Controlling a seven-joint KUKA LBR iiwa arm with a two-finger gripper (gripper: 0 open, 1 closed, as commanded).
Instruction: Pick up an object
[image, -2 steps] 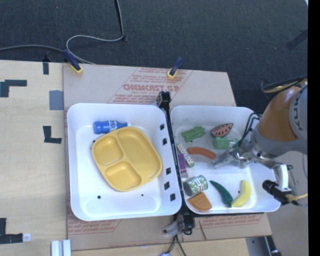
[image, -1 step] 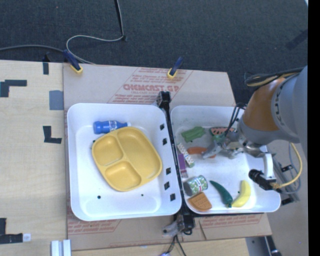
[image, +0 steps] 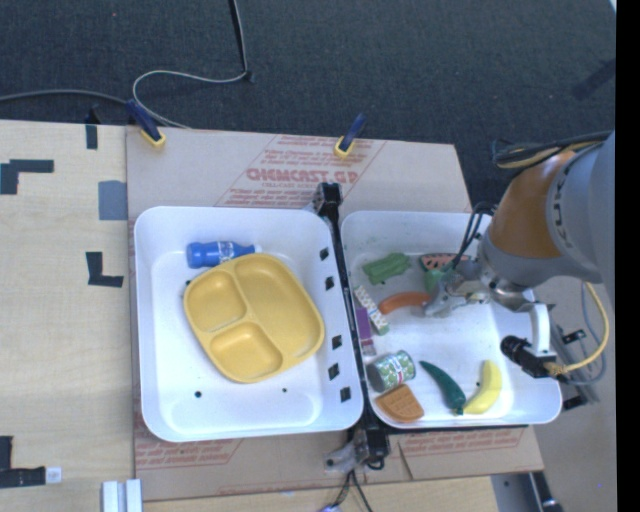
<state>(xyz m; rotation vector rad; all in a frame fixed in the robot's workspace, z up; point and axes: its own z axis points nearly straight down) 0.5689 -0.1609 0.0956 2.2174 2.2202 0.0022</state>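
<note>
— Where does the arm (image: 560, 215) come in?
— From the counter's right edge, its bulky grey body and orange band sitting over the far right corner of the right-hand bin.
— And the wrist?
— It bends down and to the left, toward the bin's middle, so the metal gripper (image: 437, 303) hangs low inside the bin, nearer its far edge than its near one.
— Open or closed?
— Too small and blurred to tell.
</note>
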